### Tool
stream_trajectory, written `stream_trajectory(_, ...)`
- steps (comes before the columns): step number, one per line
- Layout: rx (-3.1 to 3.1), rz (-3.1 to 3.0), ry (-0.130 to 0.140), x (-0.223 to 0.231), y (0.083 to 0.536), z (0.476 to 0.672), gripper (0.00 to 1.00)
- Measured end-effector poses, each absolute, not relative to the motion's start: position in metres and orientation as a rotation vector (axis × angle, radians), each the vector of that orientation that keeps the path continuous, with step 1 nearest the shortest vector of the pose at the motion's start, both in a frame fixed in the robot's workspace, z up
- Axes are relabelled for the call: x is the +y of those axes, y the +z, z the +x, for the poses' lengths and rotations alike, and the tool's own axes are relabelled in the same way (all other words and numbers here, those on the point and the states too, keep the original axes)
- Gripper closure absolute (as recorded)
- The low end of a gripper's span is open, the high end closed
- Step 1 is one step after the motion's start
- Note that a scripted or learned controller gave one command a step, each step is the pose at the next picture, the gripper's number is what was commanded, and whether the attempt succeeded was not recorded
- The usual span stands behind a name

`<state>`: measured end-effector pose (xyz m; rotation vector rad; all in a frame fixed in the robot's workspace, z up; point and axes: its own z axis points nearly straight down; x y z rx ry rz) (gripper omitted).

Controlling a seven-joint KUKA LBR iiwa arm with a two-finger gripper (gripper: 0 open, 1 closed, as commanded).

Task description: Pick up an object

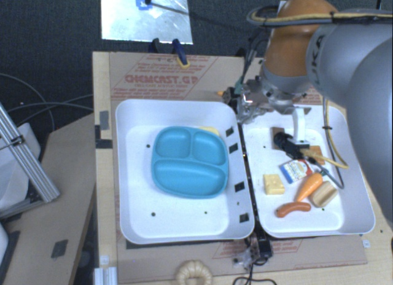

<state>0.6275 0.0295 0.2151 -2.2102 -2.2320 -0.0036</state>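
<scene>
My gripper (244, 109) hangs over the top left corner of the right bin (356, 216), close to the wall shared with the left bin. Nothing is visibly between its fingers. Lower in the right bin lie a yellow cheese block (273, 183), an orange carrot (309, 185), a reddish sausage (292, 209), a tan bread roll (324, 195), a blue and white packet (293, 170) and a brown block (315, 152). These all sit below and to the right of the gripper, apart from it.
A blue divided plate (189, 161) fills the middle of the left bin (135, 216), with a small yellow piece (211, 130) showing at its far edge. The grey arm (356, 69) reaches over the right bin's far right side.
</scene>
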Motion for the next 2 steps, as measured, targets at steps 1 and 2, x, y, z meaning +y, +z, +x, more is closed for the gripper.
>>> stream_trajectory(1, -2.223, -2.221, -0.002, 0.0124, 0.2205, 0.6245, 1.00)
stream_trajectory(2, -2.226, -2.216, -0.002, 0.0180, 0.2258, 0.6169, 1.00)
